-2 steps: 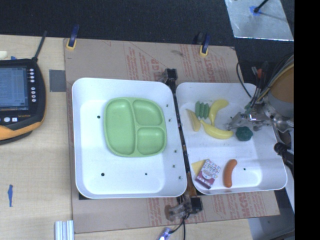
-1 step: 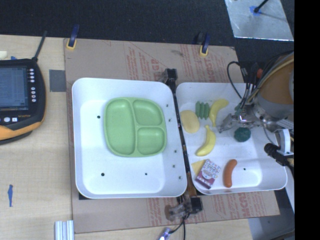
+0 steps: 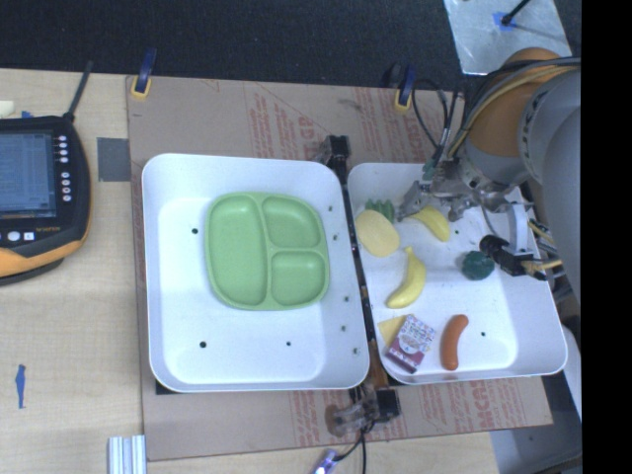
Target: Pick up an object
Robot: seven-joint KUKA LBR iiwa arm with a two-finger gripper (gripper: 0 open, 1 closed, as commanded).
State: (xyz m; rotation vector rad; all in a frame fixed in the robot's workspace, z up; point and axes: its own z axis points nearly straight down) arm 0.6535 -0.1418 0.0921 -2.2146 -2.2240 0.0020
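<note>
Your tabletop (image 3: 59, 344) is pale wood with a brown cardboard sheet (image 3: 247, 107) under both bins, blue clamps at the far edge and dark floor beyond. A pendant (image 3: 39, 200) sits off at 9 o'clock. The left bin (image 3: 168, 363) holds a green divided tray (image 3: 267, 250).

Nearest you in the right bin (image 3: 533, 354): a snack packet (image 3: 412, 342) and an orange sausage (image 3: 452, 341), roughly 12-to-6. Middle: a yellow banana (image 3: 410, 279), curved, long axis 1-to-7, plus a dark green piece (image 3: 478, 264) at 3 o'clock. Farther back, the jaws (image 3: 434, 200) hover over a small yellow piece (image 3: 434, 225). Can't tell if they're released or clenched.
</note>
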